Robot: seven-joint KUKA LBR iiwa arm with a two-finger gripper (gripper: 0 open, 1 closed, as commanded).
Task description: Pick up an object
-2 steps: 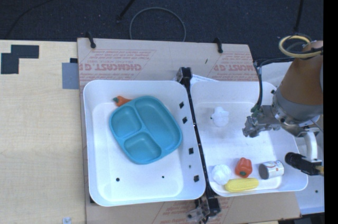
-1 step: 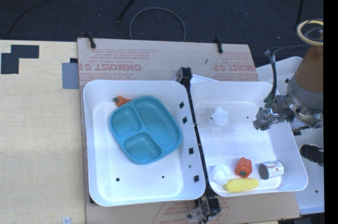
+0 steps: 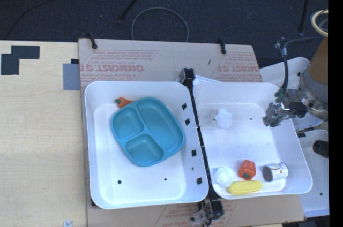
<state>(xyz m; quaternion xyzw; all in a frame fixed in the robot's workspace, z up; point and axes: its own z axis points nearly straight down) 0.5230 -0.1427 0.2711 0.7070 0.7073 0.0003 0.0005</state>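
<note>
Over the right bin's (image 3: 252,93) far right edge, the jaws (image 3: 274,115) hang at about mid-height of that side, dark and small against the white; whether they are parted or closed cannot be told from this angle, and nothing is seen between them. The grey arm (image 3: 316,86) comes in from the right, with its orange band (image 3: 328,62) showing at the picture's edge.

Four things crowd the right bin's near edge. A yellow corn cob (image 3: 245,187) lies along the near wall, touching or almost touching it. Just behind it stand an orange-red pepper (image 3: 247,168) and, to its left, a white lumpy object (image 3: 224,174) close to the near-left corner. A small silver-and-white can (image 3: 276,172) lies on its side to the right of the pepper, near the near-right corner. Apart from these, a second white object (image 3: 223,118) sits alone toward the far left of the bin, close to the divider (image 3: 194,129). The middle and the far right of this bin's floor are bare white, so open room lies between the lone white piece and the near-edge cluster.

Across the divider, the left bin (image 3: 102,167) holds a blue sectioned plate (image 3: 147,130) set at a slant in its far half, and a small orange object (image 3: 123,102) peeks out at the plate's far-left rim, touching it. That bin's near strip is bare. Both bins rest on a cardboard sheet (image 3: 161,62) on the pale desk (image 3: 37,140).
</note>
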